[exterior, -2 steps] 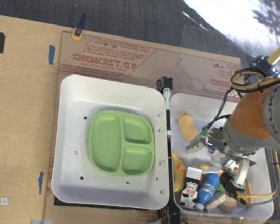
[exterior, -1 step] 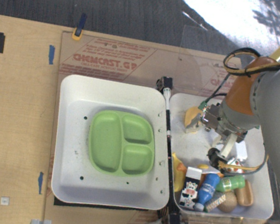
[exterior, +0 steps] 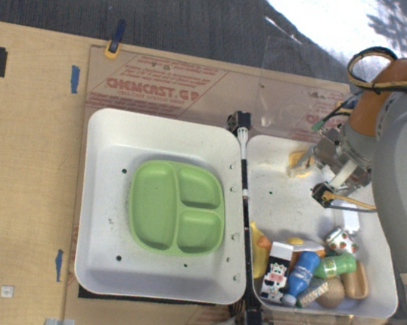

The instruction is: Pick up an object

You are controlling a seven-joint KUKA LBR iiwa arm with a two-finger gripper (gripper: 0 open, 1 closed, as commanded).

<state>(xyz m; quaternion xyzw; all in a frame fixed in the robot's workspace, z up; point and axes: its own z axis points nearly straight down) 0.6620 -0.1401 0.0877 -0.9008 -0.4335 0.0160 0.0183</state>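
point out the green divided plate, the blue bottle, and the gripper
green divided plate (exterior: pixel 176 208): camera view, on the ridge where its compartments meet, left bin.
blue bottle (exterior: pixel 302 272): camera view, mid-body, in the right bin's pile.
gripper (exterior: pixel 331 178): camera view, at its tip over the right bin's far end.

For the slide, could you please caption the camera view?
End effector over the right bin of toys; green divided plate in the left bin.

Bare floor across the right bin (exterior: pixel 288 209)'s middle, toy pile (exterior: pixel 309 270) crowding its near end.
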